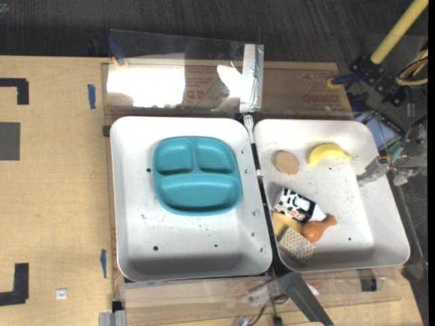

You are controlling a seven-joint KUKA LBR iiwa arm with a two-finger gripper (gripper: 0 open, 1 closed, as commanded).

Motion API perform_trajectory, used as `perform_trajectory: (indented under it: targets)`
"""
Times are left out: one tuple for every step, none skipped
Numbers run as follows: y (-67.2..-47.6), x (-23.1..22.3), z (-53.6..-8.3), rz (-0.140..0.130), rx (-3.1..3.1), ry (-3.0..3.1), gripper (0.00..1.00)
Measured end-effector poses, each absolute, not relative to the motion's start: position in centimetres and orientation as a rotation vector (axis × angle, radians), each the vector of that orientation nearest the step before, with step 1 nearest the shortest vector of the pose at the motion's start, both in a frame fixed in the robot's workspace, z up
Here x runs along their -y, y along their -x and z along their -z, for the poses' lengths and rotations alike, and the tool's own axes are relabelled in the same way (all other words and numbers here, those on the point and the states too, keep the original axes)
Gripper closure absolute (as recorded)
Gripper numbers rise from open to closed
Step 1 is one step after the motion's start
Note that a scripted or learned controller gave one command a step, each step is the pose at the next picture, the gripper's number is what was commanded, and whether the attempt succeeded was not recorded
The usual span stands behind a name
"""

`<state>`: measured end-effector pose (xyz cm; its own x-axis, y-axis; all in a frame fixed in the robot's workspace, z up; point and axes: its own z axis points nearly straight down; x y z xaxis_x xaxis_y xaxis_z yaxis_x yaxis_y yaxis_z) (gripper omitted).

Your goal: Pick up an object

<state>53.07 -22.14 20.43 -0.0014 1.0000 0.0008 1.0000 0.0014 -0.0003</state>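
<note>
The right bin [353, 240] holds several small objects. A tan oval piece [287, 162] and a yellow rounded object [328, 154] lie toward its back. A black-and-white patterned item [297, 204], an orange toy [318, 228] and a tan woven piece [294, 243] are clustered at its front left. My gripper [374, 170] shows as a grey tip over the right rim of this bin, right of the yellow object and apart from every item. It holds nothing that I can see.
A teal divided plate [197, 172] lies in the left bin [129, 202]. A clear plastic sheet [183, 80] stands behind the bins. Cables and a yellow pole [401, 26] crowd the far right. Cardboard covers the bench at left.
</note>
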Motion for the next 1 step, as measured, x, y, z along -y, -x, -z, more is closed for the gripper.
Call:
perform_trajectory:
  targets:
    - [-59.94, 17.35, -12.16, 0.001, 2.513, 1.884, 0.0]
